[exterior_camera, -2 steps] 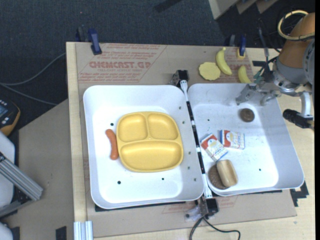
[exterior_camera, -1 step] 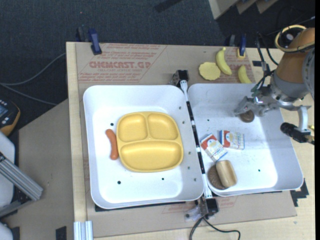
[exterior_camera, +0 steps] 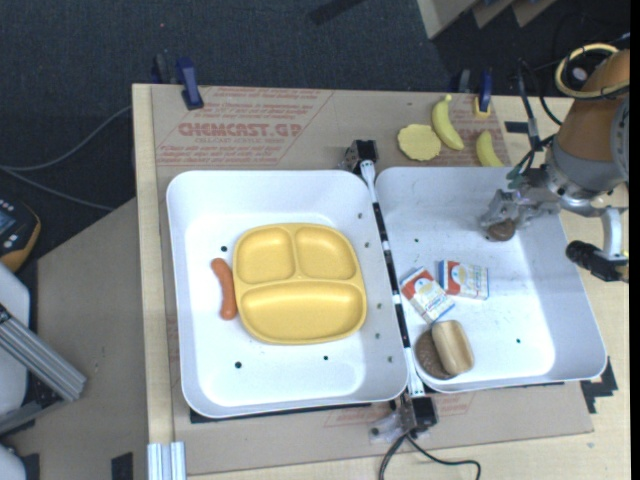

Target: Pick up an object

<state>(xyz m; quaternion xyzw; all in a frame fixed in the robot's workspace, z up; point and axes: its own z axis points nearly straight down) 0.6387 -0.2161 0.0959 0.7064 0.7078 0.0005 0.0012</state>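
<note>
My gripper (exterior_camera: 508,211) reaches into the right bin (exterior_camera: 560,308) near its far edge, coming down from the grey and orange arm (exterior_camera: 590,138) at the upper right. Directly under its tip lies a small brown object (exterior_camera: 498,232), touching or almost touching it. Nearer the middle of that bin lie two small red, white and blue cartons (exterior_camera: 425,293) (exterior_camera: 464,279). A tan wooden piece (exterior_camera: 452,347) rests on a brown disc (exterior_camera: 428,356) at the bin's near left corner.
The left bin (exterior_camera: 200,218) holds a yellow divided plate (exterior_camera: 298,283) with an orange sausage (exterior_camera: 225,288) to its left. Behind the right bin, on the board, lie two toy bananas (exterior_camera: 448,123) (exterior_camera: 487,149) and a yellow round piece (exterior_camera: 420,142).
</note>
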